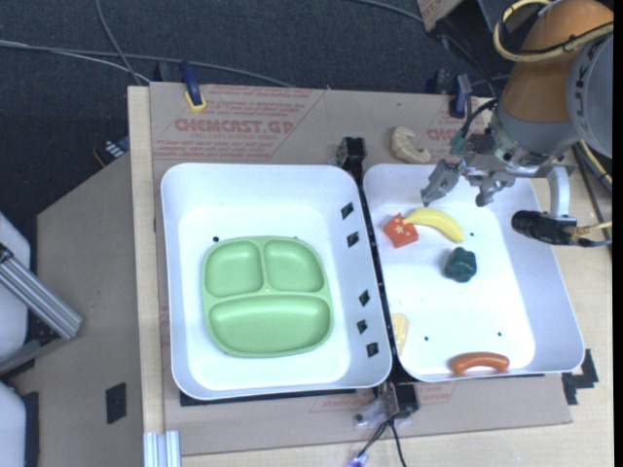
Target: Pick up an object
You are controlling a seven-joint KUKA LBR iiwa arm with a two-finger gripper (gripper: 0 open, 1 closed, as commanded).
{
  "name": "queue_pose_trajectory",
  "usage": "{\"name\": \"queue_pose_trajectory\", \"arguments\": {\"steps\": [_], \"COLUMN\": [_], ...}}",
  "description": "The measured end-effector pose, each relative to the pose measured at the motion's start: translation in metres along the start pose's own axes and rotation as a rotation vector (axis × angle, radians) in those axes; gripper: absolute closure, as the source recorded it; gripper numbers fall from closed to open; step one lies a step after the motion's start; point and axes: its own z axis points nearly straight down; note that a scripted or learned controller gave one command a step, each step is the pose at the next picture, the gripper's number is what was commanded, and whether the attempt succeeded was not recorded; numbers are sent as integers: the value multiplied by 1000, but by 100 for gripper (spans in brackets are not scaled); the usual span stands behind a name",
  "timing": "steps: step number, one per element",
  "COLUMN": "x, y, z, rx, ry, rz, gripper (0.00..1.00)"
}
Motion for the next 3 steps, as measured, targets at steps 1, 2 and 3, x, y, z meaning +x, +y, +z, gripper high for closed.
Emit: {"name": "queue_pose_trajectory", "arguments": {"steps": [1,2,3], "x": [0,2,3], "y": [3,-7,-4], "z": [-9,44,86], "rx": [-15,-8,-13], "ry": [-2,-1,-2], "rz": [-3,-2,-2], "gripper": [0,0,0]}}
